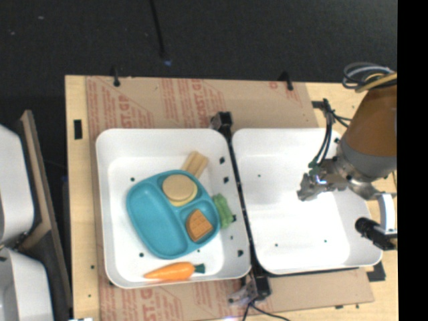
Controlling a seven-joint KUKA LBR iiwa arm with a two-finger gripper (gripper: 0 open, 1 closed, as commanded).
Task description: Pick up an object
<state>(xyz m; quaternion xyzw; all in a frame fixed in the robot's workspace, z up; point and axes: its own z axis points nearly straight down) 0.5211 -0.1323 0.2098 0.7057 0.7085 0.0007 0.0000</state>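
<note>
Left bin: the shallow white plastic bin (107,179) on the left half of the worktop (80,246) holds all the things.

Tray: a blue plastic tray with three hollows (157,223) lies in the middle of the left bin, tipped so its long way runs from the bin's far left to its near right.

Carrot: an orange toy carrot with a green top (172,271) lies flat along the near edge of the left bin, just below the tray. Its long way runs left to right, with the green end on the right.

Round cookie: a tan round biscuit (180,188) sits in the tray's far hollow.

Wooden block: a pale wooden block (196,163) pokes out past the tray's far edge.

Bread: a small brown toast-shaped piece (199,225) sits in the tray's right hollow.

Green piece: a small green toy (223,210) rests against the tray's right edge, near the wall between the bins.

Right bin: the other shallow white plastic bin (281,253) on the right half of the worktop has the arm over it.

Hand: the grey metal hand (311,186) hangs over the middle of the right bin. I cannot tell if it is spread or pressed together. Nothing can be seen in it.

Which way to go: every thing to pick lies to the left of the hand, across the wall between the bins. The green piece looks nearest, the carrot farther, toward the near edge.
</note>
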